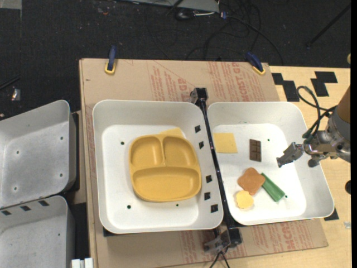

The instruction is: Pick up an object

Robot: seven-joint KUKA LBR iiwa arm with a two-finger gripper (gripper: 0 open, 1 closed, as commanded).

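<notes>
The right bin (290, 116) holds several small toy foods. A pale yellow square slice (225, 142) lies at its left, with a brown chocolate bar (255, 149) beside it. Lower down sit an orange-brown piece (251, 180), a green stick (273, 187) and a small yellow piece (244, 200). My gripper (301, 158) hangs over the right part of this bin, right of the chocolate bar and above the green stick. It is open, with nothing between its fingers.
The left bin (111, 121) holds a yellow compartment tray (165, 168). A black divider (209, 155) runs between the bins. Grey metal panels (33, 144) lie left of the bench, and cables trail across the dark floor behind it.
</notes>
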